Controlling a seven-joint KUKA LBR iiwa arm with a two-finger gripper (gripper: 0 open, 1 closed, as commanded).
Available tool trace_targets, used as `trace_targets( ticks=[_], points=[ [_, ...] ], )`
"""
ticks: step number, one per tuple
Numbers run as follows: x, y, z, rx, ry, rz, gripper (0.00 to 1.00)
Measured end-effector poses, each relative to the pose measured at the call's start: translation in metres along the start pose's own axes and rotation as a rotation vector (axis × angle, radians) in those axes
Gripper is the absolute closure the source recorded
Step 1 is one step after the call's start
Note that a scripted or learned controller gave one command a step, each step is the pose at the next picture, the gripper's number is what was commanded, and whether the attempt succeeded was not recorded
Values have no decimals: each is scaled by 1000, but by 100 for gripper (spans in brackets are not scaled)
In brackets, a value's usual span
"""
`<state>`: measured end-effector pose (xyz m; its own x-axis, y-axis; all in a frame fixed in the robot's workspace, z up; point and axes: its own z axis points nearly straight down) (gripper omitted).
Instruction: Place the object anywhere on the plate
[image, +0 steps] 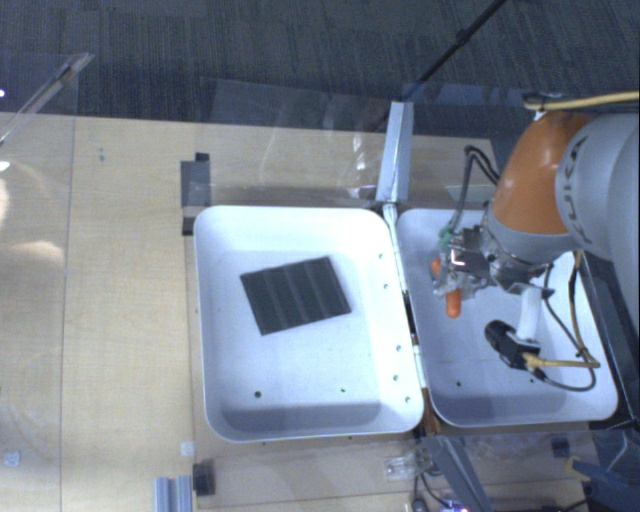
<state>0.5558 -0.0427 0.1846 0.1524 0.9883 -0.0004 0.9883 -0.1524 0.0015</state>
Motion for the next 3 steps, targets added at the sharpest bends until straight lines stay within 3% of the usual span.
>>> trace_targets(
  ticks=[1, 2, 3],
  points=[
    [90, 13, -72, -2, 1, 118, 100],
    [160, -19, -103, -2, 2, -77, 100],
    [186, -29, -87, -1, 2, -470, 100]
  ],
)
